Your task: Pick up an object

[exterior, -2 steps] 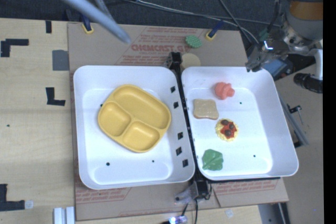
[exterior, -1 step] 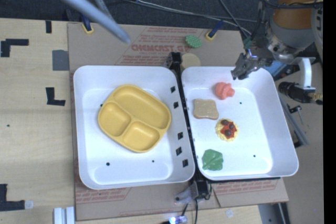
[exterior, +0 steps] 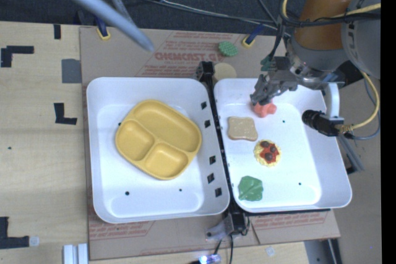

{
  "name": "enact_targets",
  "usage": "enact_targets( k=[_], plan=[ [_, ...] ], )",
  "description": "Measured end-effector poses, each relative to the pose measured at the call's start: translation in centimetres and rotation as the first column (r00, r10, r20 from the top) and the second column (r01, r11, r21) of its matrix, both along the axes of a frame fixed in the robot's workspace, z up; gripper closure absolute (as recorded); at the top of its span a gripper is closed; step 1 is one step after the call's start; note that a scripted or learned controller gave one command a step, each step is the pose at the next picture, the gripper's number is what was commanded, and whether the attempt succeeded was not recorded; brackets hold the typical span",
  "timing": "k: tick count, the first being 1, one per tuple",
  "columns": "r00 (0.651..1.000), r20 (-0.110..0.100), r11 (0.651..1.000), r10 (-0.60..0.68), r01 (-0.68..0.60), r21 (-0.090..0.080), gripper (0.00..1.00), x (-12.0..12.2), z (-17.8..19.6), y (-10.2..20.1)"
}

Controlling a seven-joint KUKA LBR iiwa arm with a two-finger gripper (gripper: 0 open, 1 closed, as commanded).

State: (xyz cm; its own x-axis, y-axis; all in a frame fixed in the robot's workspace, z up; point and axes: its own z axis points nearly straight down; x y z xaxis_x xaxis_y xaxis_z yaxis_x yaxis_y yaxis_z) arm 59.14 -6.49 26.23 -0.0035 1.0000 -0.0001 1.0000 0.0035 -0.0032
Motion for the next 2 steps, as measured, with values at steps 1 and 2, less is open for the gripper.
enact_targets(
  k=[1,2],
  plan=[
    [1.0,0.001,1.0,-0.001,0.001,-0.001,1.0,-1.5,-1.8,4.8],
    [1.0,0.0,1.0,0.0,0.0,0.0,1.0,-2.7,-2.9,8.9]
  ],
)
